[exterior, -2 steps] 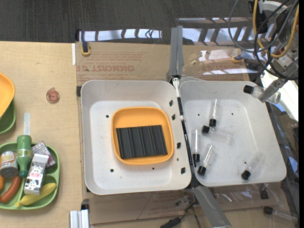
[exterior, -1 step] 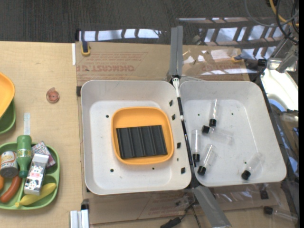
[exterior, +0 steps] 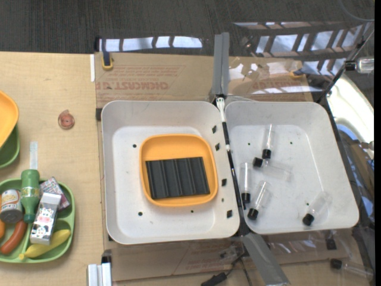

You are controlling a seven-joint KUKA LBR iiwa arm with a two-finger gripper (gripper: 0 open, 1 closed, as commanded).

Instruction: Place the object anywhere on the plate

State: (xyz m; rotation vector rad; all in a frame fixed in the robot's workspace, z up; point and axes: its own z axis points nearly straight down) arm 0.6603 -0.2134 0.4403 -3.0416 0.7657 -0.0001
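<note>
Overhead view of the bench as I see it from my remote station. Two shallow white bins sit side by side, touching along their inner edges.

Left bin (exterior: 119,177): holds the orange plate (exterior: 178,143), roughly centred, with a dark ribbed rectangular panel (exterior: 178,177) lying flat across its middle.

Right bin (exterior: 333,159): holds the clear plastic tubes with black caps (exterior: 260,190) (five, by my count of the caps). They lie flat and scattered. Two are near the bin's centre with their caps close together, two are toward the wall shared with the left bin, and one is apart near the front right corner. All rest in the right bin, and none touches the plate.

I cannot tell the gripper's state.

Surroundings: brown cardboard (exterior: 137,79) lies under and behind the bins. On the wooden table to the left sits a green tray of toy food (exterior: 59,243) with a green bottle (exterior: 30,192), and a small pink object (exterior: 66,120) lies farther back.
</note>
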